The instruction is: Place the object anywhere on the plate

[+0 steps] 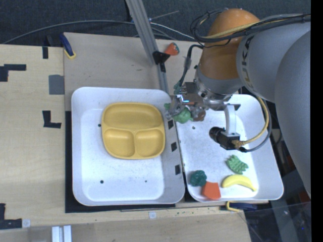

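Right at the wall that divides the two white bins, the gripper (185, 110) hangs low, just off the upper right corner of the yellow plate (133, 130). A small green object (182, 116) sits at the fingertips, seemingly caught between them, though the dark fingers and the blur there make the hold hard to confirm; the thing looks pinched rather than lying free. It is just beside the plate, to its right, apart from the plate's rim and roughly level with the plate's top edge, over the left margin of the right bin (262, 185). The plate, with three compartments, lies in the left bin (86, 185), toward that bin's upper part. Well to the right of the plate and lower, near the right bin's bottom edge, lie a dark green lump (197, 177), an orange-red block (212, 190) touching or nearly touching it, a yellow banana (239, 182) and a leafy green piece (236, 163) just above the banana. The arm (227, 49), grey with its orange band, reaches in from beyond the plate's upper right, cables looping around it.
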Controlling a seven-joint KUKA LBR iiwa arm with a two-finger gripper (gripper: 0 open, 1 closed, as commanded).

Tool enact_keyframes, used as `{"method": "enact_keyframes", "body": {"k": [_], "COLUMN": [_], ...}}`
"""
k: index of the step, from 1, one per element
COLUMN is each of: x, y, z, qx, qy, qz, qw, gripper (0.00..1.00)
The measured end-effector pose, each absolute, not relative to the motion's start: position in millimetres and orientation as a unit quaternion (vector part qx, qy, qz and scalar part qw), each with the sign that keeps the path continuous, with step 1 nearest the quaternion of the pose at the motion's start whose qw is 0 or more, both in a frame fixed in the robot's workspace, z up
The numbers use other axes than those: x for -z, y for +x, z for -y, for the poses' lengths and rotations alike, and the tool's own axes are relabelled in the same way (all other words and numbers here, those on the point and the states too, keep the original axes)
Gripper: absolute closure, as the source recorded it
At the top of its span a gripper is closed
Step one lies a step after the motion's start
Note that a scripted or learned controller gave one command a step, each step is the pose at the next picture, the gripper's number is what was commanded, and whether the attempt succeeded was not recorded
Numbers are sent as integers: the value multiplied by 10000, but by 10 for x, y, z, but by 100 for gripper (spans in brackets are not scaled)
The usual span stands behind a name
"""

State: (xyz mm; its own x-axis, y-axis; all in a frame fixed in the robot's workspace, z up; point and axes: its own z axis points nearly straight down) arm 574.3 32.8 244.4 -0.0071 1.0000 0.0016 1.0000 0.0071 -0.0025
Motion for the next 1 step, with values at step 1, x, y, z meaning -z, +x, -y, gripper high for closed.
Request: {"method": "enact_keyframes", "body": {"k": [1], "x": [-2486], "y": [5751], "z": [-885], "qx": [0], "qy": [-7043], "qz": [7099], "qw": [12], "gripper": [100]}}
